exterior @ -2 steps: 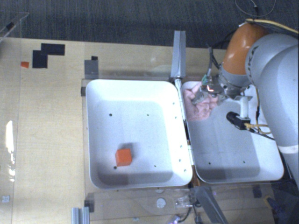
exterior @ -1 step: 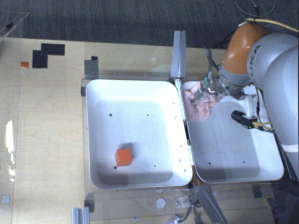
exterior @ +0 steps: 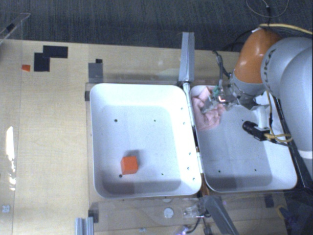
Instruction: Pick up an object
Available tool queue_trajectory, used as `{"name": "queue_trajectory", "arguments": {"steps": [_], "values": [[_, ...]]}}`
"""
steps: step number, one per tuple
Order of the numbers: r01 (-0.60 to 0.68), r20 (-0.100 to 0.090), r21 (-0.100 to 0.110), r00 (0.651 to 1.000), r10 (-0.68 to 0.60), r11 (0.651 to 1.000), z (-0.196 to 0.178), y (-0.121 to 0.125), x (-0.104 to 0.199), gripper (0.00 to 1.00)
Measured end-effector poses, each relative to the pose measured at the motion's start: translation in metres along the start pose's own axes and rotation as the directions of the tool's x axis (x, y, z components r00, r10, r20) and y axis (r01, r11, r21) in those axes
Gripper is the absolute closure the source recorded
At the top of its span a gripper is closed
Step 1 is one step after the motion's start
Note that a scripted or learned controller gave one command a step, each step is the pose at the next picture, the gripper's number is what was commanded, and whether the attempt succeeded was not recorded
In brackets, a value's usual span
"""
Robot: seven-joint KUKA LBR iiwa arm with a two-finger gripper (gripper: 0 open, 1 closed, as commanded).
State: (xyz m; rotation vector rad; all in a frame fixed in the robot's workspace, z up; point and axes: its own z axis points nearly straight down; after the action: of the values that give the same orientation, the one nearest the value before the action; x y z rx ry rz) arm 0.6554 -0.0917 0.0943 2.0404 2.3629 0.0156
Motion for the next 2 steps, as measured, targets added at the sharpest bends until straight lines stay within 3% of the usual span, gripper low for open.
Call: {"name": "queue_trajectory", "arguments": {"steps": [1, 2], "values": [[0.079, 0.001, -0.004, 0.997, -0.079, 0.997, -0.0008, -0.0070, 0.0036, 0.00], [0.079, 0.001, -0.004, 0.997, -0.079, 0.997, -0.0008, -0.0070, 0.0036, 0.00]]}}
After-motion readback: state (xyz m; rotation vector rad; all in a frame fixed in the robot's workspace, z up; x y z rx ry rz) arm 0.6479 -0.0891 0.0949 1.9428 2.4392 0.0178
